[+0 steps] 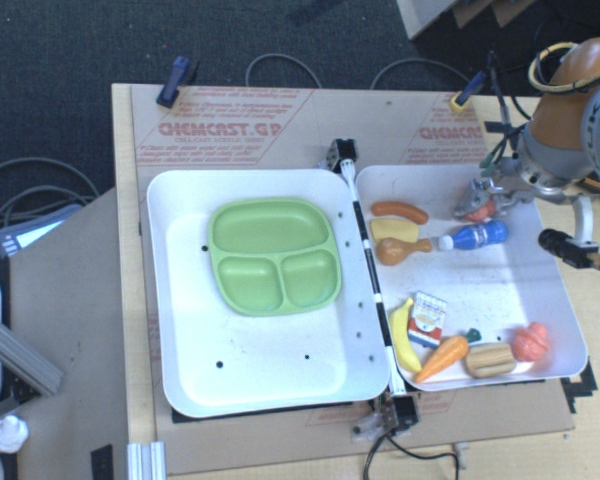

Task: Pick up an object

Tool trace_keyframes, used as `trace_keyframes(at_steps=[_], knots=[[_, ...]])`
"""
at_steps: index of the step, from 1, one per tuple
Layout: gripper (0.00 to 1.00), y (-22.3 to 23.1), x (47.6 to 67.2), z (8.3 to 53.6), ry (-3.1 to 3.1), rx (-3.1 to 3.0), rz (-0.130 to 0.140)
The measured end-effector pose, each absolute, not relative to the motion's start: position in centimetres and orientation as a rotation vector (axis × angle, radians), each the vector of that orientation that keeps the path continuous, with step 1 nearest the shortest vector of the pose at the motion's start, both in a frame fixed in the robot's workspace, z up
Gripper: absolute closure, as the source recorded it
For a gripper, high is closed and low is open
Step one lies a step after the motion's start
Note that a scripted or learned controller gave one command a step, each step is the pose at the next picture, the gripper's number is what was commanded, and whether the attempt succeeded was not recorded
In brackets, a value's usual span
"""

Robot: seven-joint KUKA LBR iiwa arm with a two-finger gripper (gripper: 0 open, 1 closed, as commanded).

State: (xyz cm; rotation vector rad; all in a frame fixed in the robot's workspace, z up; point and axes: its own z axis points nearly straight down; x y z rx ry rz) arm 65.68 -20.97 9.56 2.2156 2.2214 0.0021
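Note:
My gripper [478, 202] hangs low over the far part of the right bin [555, 298], just above the blue bottle [474, 237], which lies on its side. A small red-orange patch shows right at the gripper's tip; I cannot tell what it is. Left of the bottle lie a chicken drumstick [402, 250], a yellow piece [395, 230] and a sausage [400, 210]. Along the near edge are a banana [404, 336], a small carton [429, 312], a carrot [442, 357], a bread roll [489, 359] and a pink fruit [530, 341].
The left bin [180, 348] holds a green divided plate [275, 255]. A black divider [365, 268] runs between the bins. The arm's grey body [565, 118] comes in over the far right corner. Cables and clamps lie along the bench's far edge.

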Motion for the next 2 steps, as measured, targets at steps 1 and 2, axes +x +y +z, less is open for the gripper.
trace_keyframes(at_steps=[1, 2], knots=[[1.00, -13.1, 59.6, 18.1, 2.223, 2.220, 0.001], [1.00, -7.3, 56.7, 23.0, 2.223, 2.220, 0.000]])
